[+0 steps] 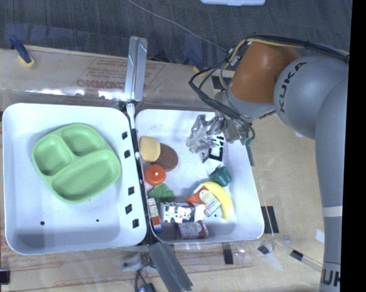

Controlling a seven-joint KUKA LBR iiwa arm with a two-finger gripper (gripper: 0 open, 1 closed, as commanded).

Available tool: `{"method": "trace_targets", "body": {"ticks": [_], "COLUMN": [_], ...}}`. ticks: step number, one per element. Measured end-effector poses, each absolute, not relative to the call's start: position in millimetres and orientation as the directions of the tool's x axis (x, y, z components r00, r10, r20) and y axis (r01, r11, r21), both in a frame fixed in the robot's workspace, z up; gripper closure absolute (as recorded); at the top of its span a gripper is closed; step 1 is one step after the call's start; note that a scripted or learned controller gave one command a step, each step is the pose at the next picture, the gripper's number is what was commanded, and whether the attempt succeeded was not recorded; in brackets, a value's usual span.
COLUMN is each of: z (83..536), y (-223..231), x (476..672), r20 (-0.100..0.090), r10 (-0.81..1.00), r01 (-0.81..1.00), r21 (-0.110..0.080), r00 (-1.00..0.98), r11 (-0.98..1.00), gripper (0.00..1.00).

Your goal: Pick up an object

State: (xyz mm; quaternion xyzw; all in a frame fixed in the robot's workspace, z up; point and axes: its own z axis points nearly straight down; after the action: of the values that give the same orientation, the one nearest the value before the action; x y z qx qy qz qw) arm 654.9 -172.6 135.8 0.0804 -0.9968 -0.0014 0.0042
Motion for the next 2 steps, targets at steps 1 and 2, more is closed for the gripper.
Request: {"method": "trace_targets", "body": {"ticks": [1,2], "z": [115.9,117.0], "y": [-209.7,-209.5], "x": [652.8,653.3], "r20": [0.001,-0.001], "r10": [-0.205,-0.205], "r01": [-0.205,-0.205], "r21": [0.000,0.000], "r00": [-0.979,-0.979], "r11": [0.979,0.979], "gripper": [1.00,0.00]}}
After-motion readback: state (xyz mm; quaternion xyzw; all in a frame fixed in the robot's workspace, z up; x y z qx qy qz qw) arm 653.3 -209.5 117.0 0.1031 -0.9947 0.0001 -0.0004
